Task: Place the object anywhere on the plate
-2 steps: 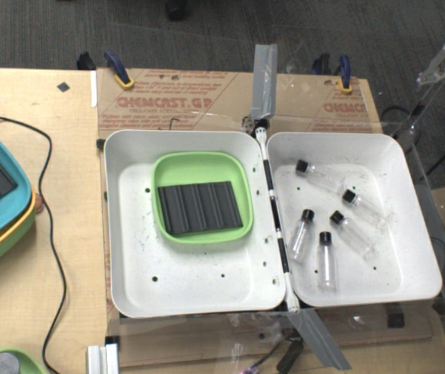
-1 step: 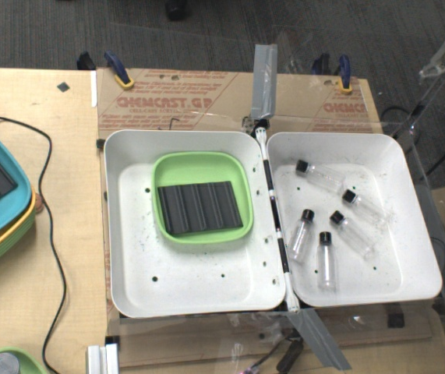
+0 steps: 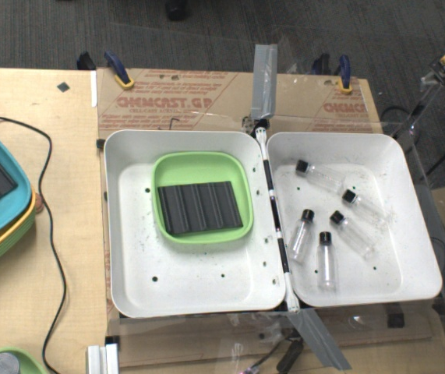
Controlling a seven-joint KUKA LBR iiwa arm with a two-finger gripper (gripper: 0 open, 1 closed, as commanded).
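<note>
Five capped vials [image 3: 327,259] are seen lying flat in the right bin [image 3: 417,232], the green plate [image 3: 241,174] left of them; the claw's state cannot be told.

A lab: clamped cardboard [image 3: 206,100] on a bench [image 3: 35,287], office carpet [image 3: 284,14] beyond.

The tabletop [image 3: 35,131] carries two white bins: the left bin [image 3: 128,279] touches the right bin [image 3: 409,279]. Left of the left bin lie a black cable [image 3: 53,232] and stacked teal trays [image 3: 4,201].
</note>
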